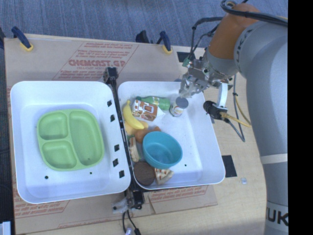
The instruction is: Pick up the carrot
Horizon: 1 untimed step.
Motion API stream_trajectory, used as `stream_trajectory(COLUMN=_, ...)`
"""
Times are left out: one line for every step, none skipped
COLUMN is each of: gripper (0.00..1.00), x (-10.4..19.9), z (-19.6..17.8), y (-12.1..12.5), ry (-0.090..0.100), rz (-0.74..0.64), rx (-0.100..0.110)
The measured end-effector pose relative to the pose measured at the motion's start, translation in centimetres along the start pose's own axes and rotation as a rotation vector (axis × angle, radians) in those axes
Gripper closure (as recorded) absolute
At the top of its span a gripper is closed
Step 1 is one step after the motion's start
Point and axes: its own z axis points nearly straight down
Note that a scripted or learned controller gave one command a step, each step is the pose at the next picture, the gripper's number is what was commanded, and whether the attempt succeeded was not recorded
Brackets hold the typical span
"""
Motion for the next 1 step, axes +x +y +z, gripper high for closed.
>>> stream_trajectory(gripper=1.00, x=8.19, z=0.69, y=-2.52, ry=0.001, rz=0.300, rx=0.009)
